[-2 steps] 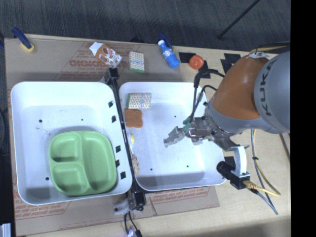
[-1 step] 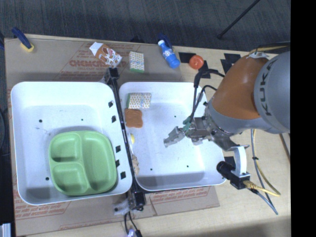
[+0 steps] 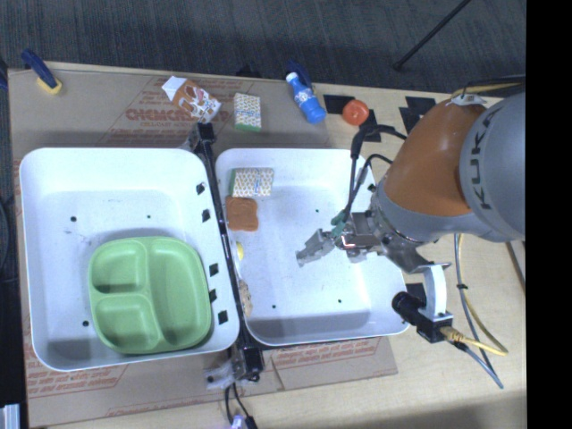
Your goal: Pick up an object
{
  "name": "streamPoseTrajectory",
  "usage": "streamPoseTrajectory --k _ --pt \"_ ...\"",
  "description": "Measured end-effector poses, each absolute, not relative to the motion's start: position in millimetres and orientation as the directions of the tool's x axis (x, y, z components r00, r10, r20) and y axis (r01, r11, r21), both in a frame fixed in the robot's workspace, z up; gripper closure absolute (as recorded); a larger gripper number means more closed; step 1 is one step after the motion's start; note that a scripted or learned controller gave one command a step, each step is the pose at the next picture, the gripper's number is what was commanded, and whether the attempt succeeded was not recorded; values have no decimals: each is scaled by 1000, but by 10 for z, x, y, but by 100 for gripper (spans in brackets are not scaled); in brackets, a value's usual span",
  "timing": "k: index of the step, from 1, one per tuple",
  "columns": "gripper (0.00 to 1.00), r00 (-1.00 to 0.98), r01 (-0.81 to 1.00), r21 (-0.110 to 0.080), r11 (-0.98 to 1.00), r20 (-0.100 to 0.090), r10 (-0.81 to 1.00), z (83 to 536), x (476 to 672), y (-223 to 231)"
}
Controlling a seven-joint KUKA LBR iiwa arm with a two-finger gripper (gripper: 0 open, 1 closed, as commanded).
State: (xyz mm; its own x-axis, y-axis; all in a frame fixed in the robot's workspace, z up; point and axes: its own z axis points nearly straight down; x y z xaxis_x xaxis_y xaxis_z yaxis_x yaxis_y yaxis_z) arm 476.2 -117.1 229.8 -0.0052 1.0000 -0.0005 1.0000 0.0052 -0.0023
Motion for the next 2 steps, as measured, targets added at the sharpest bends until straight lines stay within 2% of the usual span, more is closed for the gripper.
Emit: streamPoseTrajectory --k 2 --pt "0 -5 1000 -2 5 0 1000 2298 4762 -1171"
